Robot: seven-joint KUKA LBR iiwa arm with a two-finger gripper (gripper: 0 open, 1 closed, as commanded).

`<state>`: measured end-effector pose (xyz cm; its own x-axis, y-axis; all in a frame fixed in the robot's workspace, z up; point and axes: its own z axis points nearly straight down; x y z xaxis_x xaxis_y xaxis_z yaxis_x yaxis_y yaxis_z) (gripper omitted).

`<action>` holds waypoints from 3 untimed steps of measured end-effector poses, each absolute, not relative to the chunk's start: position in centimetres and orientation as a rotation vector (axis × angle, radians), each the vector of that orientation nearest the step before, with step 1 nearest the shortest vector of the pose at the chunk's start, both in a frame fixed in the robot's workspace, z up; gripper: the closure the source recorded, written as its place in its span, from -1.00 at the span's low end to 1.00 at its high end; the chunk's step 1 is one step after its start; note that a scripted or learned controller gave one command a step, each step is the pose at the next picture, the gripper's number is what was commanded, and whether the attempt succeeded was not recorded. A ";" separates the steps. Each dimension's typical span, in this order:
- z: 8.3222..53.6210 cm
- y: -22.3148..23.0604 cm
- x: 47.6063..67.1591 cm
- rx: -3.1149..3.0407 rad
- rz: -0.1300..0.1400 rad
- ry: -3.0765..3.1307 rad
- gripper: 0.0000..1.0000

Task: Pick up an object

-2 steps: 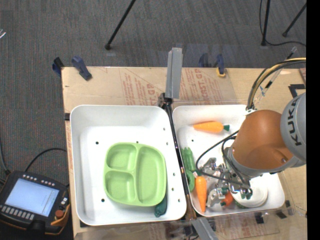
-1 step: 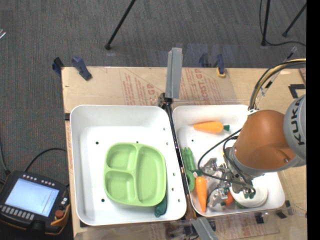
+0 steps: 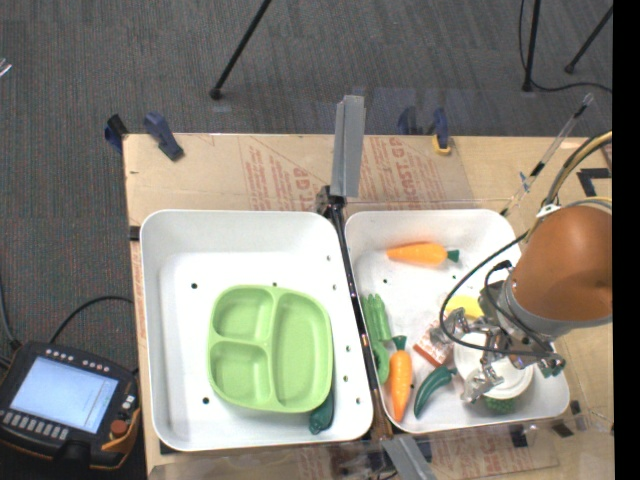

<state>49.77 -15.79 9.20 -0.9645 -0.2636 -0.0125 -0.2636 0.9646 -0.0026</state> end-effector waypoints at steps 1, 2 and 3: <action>9.2 -13.8 48.9 -0.376 -0.005 3.107 -1.00; 9.1 -10.1 49.3 -0.356 -0.003 3.111 -1.00; 9.2 -9.4 48.6 -0.146 -0.004 3.124 -1.00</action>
